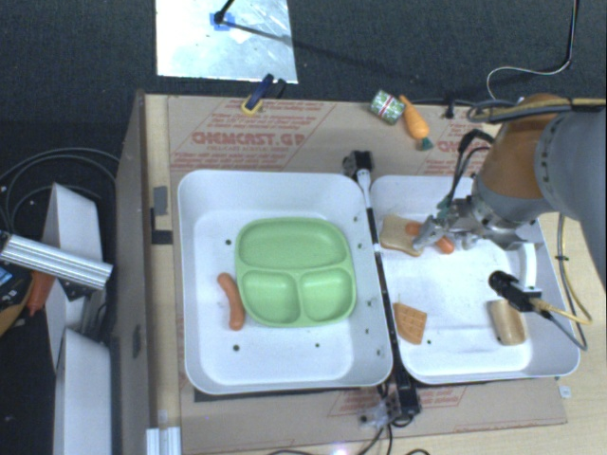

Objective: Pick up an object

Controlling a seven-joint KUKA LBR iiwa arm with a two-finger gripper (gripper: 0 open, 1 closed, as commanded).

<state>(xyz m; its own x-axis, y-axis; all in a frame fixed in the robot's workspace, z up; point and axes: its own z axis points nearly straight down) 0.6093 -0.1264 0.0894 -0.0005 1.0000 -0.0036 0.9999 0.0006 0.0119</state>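
Carrot piece (413, 227) lies near the right bin's (474, 363) far-left corner, touching a bread slice (399, 237), my end effector (442, 227) low just beside it, opening I cannot tell, so I'm at the approach step and next must settle over it and grip.

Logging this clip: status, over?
Gripper low in right white bin, over small orange piece beside tan bread slice. Grasp unconfirmed. Tan waffle square apart.
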